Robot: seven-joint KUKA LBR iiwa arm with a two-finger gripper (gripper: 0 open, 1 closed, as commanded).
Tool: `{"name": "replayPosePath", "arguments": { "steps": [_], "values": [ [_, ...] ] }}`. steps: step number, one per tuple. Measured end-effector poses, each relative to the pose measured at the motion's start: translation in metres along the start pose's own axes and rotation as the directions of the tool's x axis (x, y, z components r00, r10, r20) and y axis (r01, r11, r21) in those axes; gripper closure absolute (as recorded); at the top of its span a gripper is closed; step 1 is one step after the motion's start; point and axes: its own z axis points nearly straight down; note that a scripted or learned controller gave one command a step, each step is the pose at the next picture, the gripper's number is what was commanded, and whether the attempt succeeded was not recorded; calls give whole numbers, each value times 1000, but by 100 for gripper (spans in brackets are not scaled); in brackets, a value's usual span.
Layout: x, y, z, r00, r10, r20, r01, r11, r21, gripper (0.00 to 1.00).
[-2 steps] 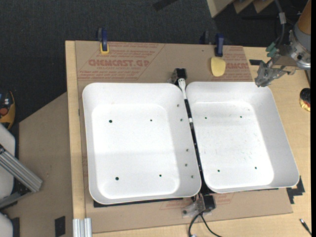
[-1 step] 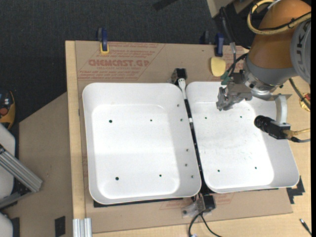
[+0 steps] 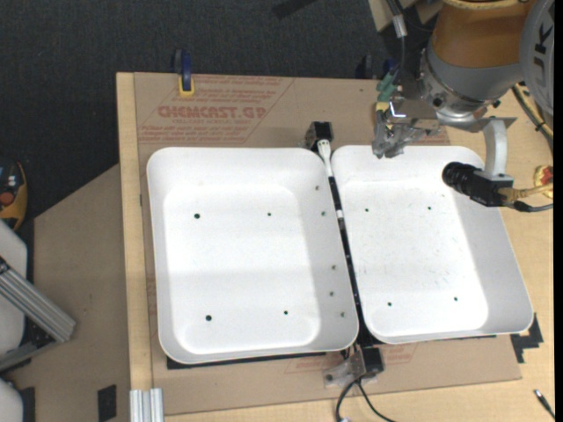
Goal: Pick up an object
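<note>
My gripper (image 3: 387,146) hangs over the far edge of the right bin (image 3: 493,315), near its back left corner. The metal fingers point down and look close together, with nothing visible between them. The grey arm with its orange band (image 3: 479,25) rises behind it at the upper right. I see no loose object in the right bin or in the left bin (image 3: 167,262); both white floors show only small dark dots.
A black cylindrical fitting (image 3: 471,183) with a cable juts over the right bin's far right edge. A black clamp (image 3: 318,135) sits at the back between the bins, another (image 3: 365,363) at the front. A blue and yellow clamp (image 3: 185,73) holds the board's back edge.
</note>
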Motion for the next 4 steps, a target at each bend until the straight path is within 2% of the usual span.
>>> {"name": "replayPosePath", "arguments": {
  "steps": [1,2,3,4],
  "values": [
    [-3,-11,-9,1000,6,1,-6,1000,6,100],
    [70,-17,82,1000,0,-1,0,1000,21,100],
    [27,26,1,1000,10,3,-10,1000,-2,100],
    [-145,26,-87,1000,22,11,-22,1000,-4,100]
  ]
}}
